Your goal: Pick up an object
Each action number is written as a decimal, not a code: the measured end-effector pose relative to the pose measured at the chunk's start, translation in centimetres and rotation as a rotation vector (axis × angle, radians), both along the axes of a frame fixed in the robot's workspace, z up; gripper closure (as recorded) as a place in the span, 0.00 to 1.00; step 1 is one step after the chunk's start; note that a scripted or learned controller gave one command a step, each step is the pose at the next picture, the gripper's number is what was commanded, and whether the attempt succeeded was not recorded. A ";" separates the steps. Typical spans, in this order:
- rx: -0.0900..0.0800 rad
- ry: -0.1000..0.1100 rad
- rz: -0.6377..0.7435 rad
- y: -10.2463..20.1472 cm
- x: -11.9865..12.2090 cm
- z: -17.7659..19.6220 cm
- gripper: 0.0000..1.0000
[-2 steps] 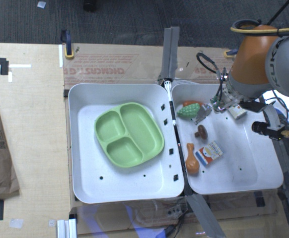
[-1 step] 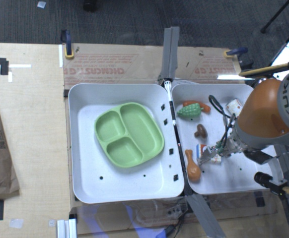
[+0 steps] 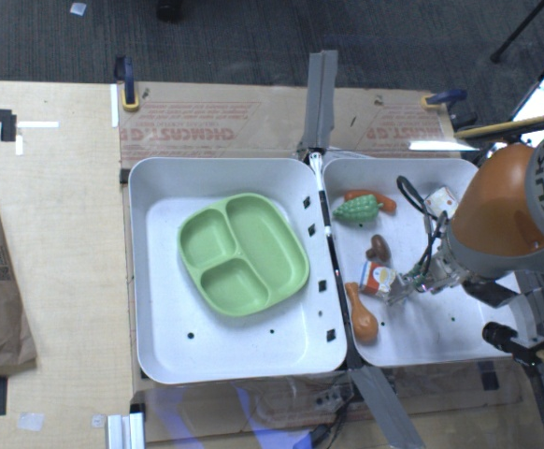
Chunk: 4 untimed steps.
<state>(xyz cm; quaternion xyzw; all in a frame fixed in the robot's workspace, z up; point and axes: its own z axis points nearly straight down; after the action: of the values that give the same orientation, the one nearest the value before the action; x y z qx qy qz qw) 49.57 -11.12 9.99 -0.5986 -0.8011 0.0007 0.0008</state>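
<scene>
Gripper [image 3: 401, 291] low in right bin [image 3: 459, 340], finger state can't tell, approaching small carton [image 3: 378, 279] near left wall; next needs closing w/ care.

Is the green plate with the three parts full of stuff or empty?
Empty. The green plate lies flat in the left bin, and all three sections show bare green.

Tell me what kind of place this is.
Likely a robot lab test bench: two white bins taped to a wooden table, a robot arm over toy food, and a green divided plate.
</scene>
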 end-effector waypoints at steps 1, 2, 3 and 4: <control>-0.002 0.000 -0.170 4.4 5.6 9.1 1.00; -0.003 0.001 -0.388 10.1 7.2 13.1 1.00; -0.003 0.000 -0.407 9.6 9.8 16.5 1.00; -0.004 0.002 -0.624 2.9 9.7 9.1 1.00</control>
<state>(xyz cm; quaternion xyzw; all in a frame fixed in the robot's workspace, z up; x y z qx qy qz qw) 59.27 -8.26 19.07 -0.8155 -0.5788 0.0024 0.0005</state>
